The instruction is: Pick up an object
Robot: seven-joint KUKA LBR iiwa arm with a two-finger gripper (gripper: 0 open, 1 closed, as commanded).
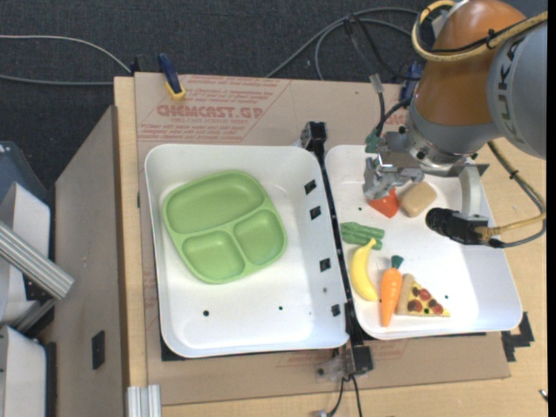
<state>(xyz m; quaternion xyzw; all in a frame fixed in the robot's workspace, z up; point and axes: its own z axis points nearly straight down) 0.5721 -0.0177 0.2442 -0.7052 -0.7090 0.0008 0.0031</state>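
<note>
Where tool (382, 191) hovers, small red-orange piece (385, 205)

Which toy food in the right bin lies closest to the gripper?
The red-orange piece, directly under the gripper. The tan block sits beside it; the banana, carrot and pizza slice lie farther off.

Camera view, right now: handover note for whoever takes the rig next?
Hand: low over the right bin, at its far left part, directly above a red-orange piece; grip state unreadable.
Things: tan block beside that piece; green beans, banana, carrot and pizza slice lie nearer the front. Green divided plate sits in the left bin.
Done: nothing visibly lifted.
Left: secure one object and raise it.
</note>
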